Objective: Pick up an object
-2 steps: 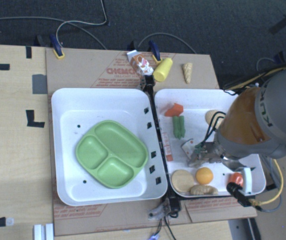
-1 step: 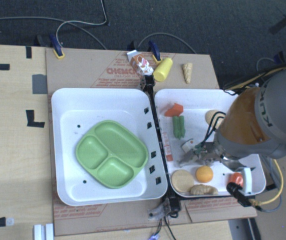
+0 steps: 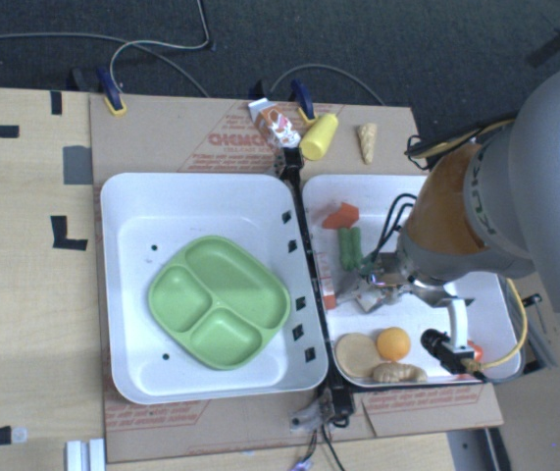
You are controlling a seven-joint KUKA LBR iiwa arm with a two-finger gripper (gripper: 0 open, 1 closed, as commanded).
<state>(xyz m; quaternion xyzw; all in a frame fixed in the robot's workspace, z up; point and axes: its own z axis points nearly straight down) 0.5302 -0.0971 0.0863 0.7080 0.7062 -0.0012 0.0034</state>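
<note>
A cardboard-topped bench point(image 3: 162, 126) against dark carpet bears two shallow white bins side by side. The left bin point(image 3: 127, 214) contains a pale green, three-compartment plastic plate point(image 3: 219, 300). The right bin point(image 3: 495, 307) contains the candidate objects: an orange-red wedge-shaped piece point(image 3: 339, 216) touching a dark green elongated toy vegetable point(image 3: 349, 247) near the divider, and, at the near edge, an orange ball-shaped fruit point(image 3: 392, 343) resting between a tan flat disc point(image 3: 355, 353) and a tan lumpy piece point(image 3: 398, 372). The grey arm with orange band point(image 3: 446, 214) reaches into the right bin; its gripper point(image 3: 378, 285) sits low, just beside the green vegetable. Its closure state cannot be told, and nothing is seen gripped. Judged status: approach made, secure grasp and lift outstanding.
</note>
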